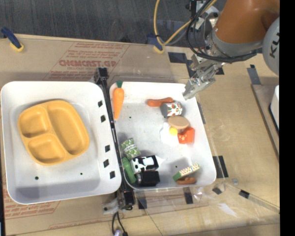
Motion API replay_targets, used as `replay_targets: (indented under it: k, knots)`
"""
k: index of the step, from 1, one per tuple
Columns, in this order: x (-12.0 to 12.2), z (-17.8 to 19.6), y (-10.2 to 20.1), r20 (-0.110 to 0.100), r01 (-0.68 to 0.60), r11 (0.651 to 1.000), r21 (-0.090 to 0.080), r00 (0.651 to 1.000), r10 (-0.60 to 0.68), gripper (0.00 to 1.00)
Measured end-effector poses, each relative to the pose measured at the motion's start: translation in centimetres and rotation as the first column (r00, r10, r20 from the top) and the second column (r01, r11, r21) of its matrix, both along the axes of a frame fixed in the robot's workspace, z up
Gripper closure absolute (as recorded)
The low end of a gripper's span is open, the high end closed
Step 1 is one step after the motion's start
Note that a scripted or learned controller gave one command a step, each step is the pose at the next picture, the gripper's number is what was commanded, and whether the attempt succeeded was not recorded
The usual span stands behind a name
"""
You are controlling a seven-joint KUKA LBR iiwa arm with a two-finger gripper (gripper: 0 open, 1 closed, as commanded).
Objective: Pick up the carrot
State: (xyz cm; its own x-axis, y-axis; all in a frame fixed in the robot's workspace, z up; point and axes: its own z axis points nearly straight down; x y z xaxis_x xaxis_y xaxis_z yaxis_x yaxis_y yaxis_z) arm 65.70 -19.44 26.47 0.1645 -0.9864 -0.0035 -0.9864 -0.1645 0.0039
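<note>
the step in hand looks like the approach: the gripper (192, 88) hangs over the far right corner of the right shallow white bin (206, 154), holding nothing, and whether its fingers are spread or pressed together cannot be told. the orange plastic carrot with a green top (118, 100) lies well apart from it, along the far left edge of the same bin, just beside the black divider between the bins, green end pointing away.

the next move probably calls for travelling across the bin's far edge to above the carrot, then turning the wrist so the fingers straddle its narrow body before descending.

counted: two white bins, one carrot, one yellow three-compartment plastic tray (53, 131) in the left shallow white bin (12, 181), and one orange-red sausage-shaped toy (159, 102).
</note>
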Motion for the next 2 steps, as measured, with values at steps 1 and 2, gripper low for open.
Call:
replay_targets:
  k: [1,2]
  knots:
    - [0.1,8.5,-1.1,0.012,0.302,0.953,-0.002,0.953,-0.302,1.0]
    - [0.1,10.3,-1.3,0.008,0.145,0.989,-0.001,0.989,-0.145,1.0]
